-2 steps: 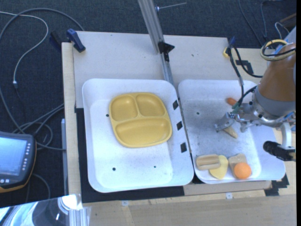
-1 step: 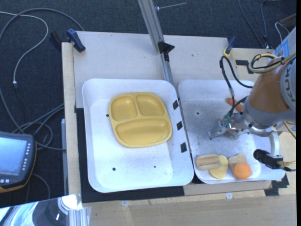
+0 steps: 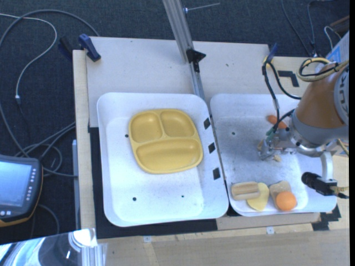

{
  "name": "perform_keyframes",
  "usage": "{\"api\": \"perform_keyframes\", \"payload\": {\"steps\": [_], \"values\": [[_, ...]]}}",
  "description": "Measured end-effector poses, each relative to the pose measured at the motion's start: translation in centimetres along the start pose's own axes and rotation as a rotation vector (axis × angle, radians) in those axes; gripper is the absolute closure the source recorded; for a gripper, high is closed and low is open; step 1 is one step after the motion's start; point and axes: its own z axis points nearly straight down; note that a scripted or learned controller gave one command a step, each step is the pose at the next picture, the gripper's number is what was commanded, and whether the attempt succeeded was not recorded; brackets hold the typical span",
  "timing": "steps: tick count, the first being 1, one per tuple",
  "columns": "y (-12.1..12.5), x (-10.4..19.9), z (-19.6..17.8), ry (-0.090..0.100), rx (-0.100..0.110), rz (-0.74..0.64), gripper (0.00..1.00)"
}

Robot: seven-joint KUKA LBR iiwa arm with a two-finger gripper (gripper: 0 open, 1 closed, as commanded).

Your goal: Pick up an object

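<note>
In the right bin my gripper hangs low over the bin floor, right of its middle, with the grey and orange arm reaching in from the right. Along the bin's near edge lie a tan roll, a pale yellow wedge, a tan chunk and an orange ball, all a short way below the gripper. A small orange piece peeks out just behind the arm's wrist. I see nothing between the fingers.
The left bin holds a yellow divided plate. A metal pole slants up from between the bins. Cables hang near the arm, and a black fitting sticks out beside the right bin's near corner.
</note>
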Motion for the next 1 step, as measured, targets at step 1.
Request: {"api": "perform_keyframes", "payload": {"steps": [1], "values": [[0.19, 0.25, -4.35, -0.003, -0.005, -0.001, 1.00]]}}
